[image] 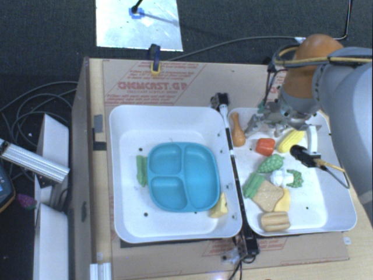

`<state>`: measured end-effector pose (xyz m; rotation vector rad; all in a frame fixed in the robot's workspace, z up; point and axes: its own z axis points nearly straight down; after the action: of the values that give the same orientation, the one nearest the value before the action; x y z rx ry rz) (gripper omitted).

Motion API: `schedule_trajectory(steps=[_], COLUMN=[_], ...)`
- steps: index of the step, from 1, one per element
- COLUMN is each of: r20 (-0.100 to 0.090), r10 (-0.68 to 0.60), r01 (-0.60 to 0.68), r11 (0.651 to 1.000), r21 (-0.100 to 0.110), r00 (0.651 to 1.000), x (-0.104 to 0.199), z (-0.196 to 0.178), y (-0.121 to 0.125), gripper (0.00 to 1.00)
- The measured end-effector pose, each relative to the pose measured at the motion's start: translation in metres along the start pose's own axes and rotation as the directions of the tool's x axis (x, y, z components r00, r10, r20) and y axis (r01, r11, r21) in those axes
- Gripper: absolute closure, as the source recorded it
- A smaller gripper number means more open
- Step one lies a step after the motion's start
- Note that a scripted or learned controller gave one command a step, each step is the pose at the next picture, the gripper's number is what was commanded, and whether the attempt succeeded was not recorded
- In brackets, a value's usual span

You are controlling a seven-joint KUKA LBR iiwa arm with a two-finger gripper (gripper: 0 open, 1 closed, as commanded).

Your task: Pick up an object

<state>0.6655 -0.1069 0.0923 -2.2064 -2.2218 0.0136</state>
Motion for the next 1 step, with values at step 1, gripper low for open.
schedule_trajectory(steps=[1], r20=[0.019], r10=[0.014], r01=[-0.013], r11=[1.000], r21=[-0.028], r00=[1.000], x=[0.0120], z=[0.0021], y=[-0.0442], gripper=[0.00])
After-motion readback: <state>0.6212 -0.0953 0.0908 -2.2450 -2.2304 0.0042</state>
